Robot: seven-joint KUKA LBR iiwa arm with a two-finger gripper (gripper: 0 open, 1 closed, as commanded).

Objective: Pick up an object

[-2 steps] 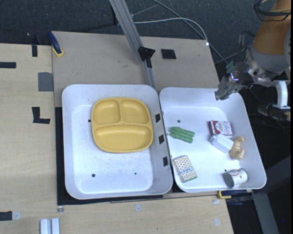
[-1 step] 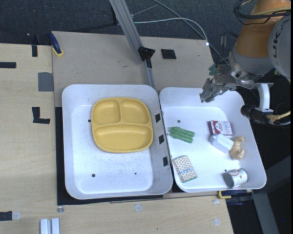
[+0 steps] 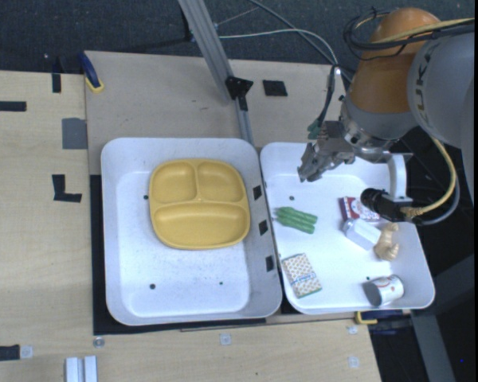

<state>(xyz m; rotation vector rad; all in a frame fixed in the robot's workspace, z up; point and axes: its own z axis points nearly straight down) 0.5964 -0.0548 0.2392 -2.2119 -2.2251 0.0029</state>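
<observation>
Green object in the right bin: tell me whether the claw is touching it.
Apart. The camera view shows the claw up near the bin's back edge, with bare white bin floor between it and the green object.

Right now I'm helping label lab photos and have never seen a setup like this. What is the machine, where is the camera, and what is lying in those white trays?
The picture comes from one fixed camera above the bench, looking down at a slant. The grey and orange machine is a robot arm reaching in from the right; its gripper hangs over the right bin, with nothing visibly held. That bin holds a green item, a small patterned box, a red-and-white packet, a tan object and a grey-and-white cylinder. The left bin holds a yellow divided plate.
</observation>
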